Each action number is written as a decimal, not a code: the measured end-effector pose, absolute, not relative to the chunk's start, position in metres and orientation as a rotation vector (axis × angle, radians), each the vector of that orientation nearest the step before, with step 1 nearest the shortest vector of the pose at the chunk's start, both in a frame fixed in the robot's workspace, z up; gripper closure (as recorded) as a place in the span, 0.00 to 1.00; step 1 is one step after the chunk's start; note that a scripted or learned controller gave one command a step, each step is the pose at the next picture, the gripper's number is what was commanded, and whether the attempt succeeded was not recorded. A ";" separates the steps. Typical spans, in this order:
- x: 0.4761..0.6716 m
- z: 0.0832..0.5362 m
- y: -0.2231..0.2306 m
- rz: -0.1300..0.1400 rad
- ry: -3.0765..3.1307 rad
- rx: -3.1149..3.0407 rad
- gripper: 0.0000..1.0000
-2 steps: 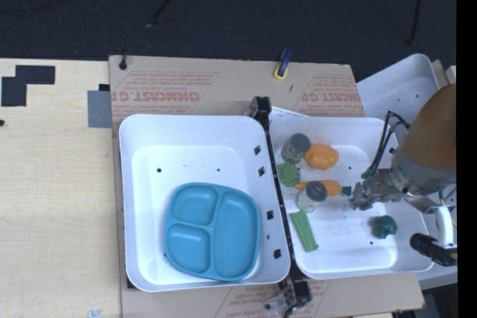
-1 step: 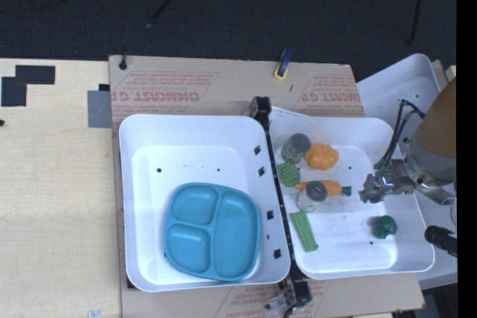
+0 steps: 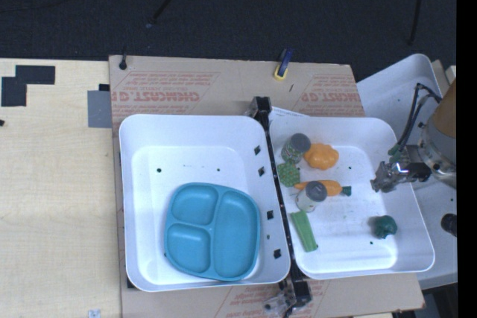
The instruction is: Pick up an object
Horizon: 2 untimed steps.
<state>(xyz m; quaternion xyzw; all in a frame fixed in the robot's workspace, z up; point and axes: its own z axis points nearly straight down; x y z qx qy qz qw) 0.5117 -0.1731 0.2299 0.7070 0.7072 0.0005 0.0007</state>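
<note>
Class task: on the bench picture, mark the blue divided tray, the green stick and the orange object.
blue divided tray (image 3: 246, 223), camera view, floor of its large right compartment.
green stick (image 3: 304, 230), camera view, middle of its length.
orange object (image 3: 322, 156), camera view, centre of its top.

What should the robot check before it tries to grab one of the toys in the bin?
1. Gripper is over the right bin, where the toys are: ok, at its right side.
2. Nothing already between the fingers: cannot tell, too small and blurred.
3. A toy stands free and easy to reach: ok, the dark green object sits alone near the gripper.
4. Other toys have room around them: not ok, the orange object, grey-capped bottle and green stick crowd together at the left side.
5. The blue tray is out of the way: ok, it lies in the left bin.
</note>
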 end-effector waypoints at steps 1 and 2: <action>0.510 0.238 -0.118 0.000 2.229 2.220 1.00; 0.503 0.241 -0.062 -0.001 2.230 2.219 1.00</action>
